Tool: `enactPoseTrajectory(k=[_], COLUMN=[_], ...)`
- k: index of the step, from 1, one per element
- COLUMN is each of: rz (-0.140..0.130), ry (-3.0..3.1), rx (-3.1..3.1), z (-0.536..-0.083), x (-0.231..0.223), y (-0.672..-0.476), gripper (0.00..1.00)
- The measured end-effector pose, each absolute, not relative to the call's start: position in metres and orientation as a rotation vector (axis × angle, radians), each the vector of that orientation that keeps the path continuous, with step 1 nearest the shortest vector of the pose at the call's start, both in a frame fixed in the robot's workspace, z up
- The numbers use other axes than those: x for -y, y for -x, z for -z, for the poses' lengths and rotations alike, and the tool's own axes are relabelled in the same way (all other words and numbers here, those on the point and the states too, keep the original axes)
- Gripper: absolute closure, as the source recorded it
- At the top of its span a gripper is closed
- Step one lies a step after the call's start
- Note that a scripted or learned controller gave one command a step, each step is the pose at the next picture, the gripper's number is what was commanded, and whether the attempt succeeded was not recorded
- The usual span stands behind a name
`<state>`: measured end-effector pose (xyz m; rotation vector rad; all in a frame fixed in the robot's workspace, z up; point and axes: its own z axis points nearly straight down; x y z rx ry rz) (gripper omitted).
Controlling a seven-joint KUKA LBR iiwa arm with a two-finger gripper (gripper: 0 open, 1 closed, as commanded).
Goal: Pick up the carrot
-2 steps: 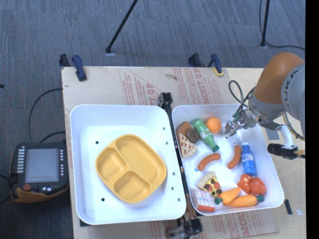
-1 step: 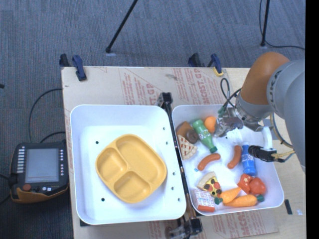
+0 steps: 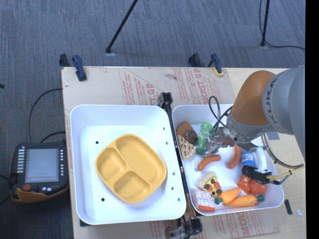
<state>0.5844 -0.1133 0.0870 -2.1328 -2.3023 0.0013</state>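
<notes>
One carrot (image 3: 242, 200) lying along the right bin's (image 3: 279, 195) near wall, long axis running from about 9 to 3 o'clock, leafy end toward 3. Sitting well apart from the gripper (image 3: 215, 144), at roughly 5 o'clock from it. Crowding the carrot: a smaller orange piece (image 3: 229, 195) just beside it and a pizza slice (image 3: 210, 182) at 10 o'clock. Cannot tell how wide the gripper is standing; nothing visibly held.

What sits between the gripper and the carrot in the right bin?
Camera view: a sausage and a pizza slice lie between the gripper and the carrot.
</notes>
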Motion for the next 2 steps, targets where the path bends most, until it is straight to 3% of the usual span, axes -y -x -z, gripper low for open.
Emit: enactPoseTrajectory(k=[1,2], rz=[-0.001,0.0], ry=[2.135,2.132], rx=[2.301,2.306], z=[-0.087,-0.087], x=[0.114,0.181], y=[-0.584,-0.632], gripper=[0.0,0.0])
